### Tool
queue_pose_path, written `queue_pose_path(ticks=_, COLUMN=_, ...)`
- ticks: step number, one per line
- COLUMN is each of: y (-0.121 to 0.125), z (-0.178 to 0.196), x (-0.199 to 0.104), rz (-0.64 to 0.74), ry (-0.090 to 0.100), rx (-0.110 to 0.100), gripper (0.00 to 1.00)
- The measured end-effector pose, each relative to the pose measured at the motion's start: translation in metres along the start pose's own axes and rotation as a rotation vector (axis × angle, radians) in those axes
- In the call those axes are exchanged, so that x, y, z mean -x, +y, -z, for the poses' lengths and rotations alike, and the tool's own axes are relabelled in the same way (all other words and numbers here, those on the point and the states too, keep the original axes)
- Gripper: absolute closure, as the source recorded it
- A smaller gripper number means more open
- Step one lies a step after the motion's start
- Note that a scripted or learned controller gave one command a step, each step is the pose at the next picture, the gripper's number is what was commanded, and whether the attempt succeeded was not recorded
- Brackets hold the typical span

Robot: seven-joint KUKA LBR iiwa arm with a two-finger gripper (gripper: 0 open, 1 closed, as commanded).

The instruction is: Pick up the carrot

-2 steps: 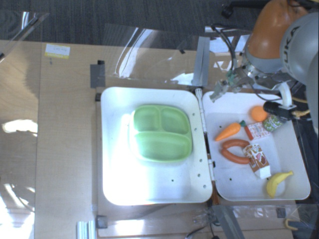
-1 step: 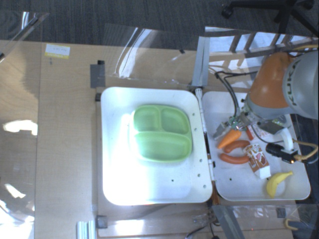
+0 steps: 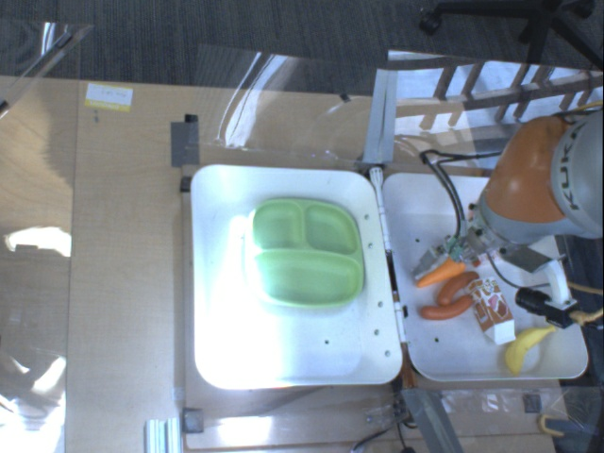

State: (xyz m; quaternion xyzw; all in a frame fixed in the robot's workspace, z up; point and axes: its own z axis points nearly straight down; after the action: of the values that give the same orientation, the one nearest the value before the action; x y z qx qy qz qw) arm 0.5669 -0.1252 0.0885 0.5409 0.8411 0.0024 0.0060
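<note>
The orange carrot (image 3: 436,275) lies in the right bin (image 3: 415,206), near its left wall and pointing left. My gripper (image 3: 453,251) is low in that bin, right over the carrot's thicker right end and touching or nearly touching it. The grey wrist with its orange band (image 3: 524,177) hides how the gripper's tips stand.
A reddish sausage (image 3: 449,306) lies just below the carrot. To its right are a small brown and white carton (image 3: 493,311) and a yellow banana (image 3: 525,345). A green divided plate (image 3: 308,253) sits in the left bin (image 3: 217,328). A black cable (image 3: 451,192) loops over the right bin's far side.
</note>
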Motion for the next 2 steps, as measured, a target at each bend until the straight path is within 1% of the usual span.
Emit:
queue_pose_path(ticks=1, y=0.004, z=0.013, x=0.001, rz=0.002, ry=-0.007, rx=0.010, gripper=1.00)
queue_pose_path(ticks=2, y=0.030, z=0.098, x=-0.051, rz=0.010, ry=0.003, rx=-0.003, gripper=1.00)
